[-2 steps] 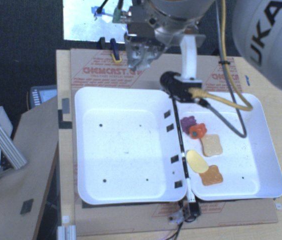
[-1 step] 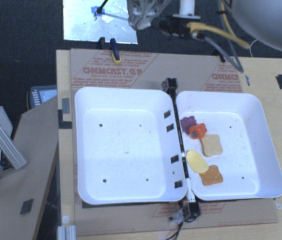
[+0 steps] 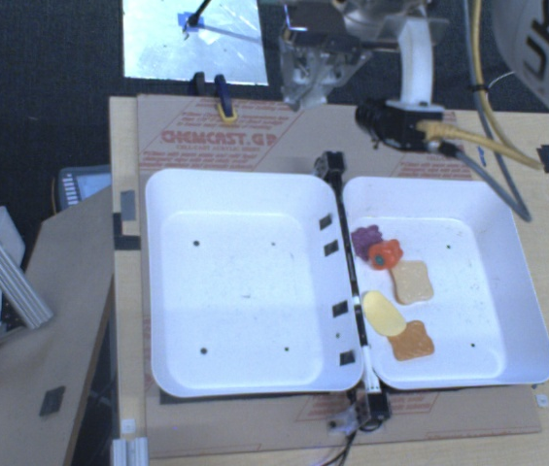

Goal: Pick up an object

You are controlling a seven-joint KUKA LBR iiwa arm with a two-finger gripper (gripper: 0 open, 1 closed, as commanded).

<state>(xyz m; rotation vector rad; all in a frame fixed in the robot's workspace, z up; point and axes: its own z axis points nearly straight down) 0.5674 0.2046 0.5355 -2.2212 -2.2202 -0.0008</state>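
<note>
A: Start at the left. What lies there?

B: A grey device (image 3: 82, 184) at the worktop's (image 3: 80, 260) left edge, and an aluminium rail (image 3: 2, 265) slanting below it. Then the left bin (image 3: 172, 202), white and shallow, with only small dark specks on its floor.

A: And behind it?

B: A brown cardboard sheet (image 3: 211, 136) with red lettering under both bins, a yellow-and-blue clamp (image 3: 224, 98) on its far edge, and a shiny foil panel (image 3: 196, 25) on the dark floor beyond.

A: Where is the claw?

B: The claw (image 3: 315, 76) hangs high above the far edge of the cardboard, behind the seam between the bins and well apart from the objects. Its tips are blurred against the housing, so I cannot tell whether they are spread or closed. Nothing is visible between them.

A: And the things to pick?

B: All in the right bin (image 3: 517, 260), near its left wall. From far to near: a purple piece (image 3: 364, 236), touching an orange-red piece (image 3: 385, 254); a pale tan slice (image 3: 412, 282); a yellow oval (image 3: 382, 313); and a brown toast-like slice (image 3: 412, 342) touching the oval.

A: Farther right?

B: Yellow and grey cables (image 3: 493, 149) running over the bin's far right corner.
</note>
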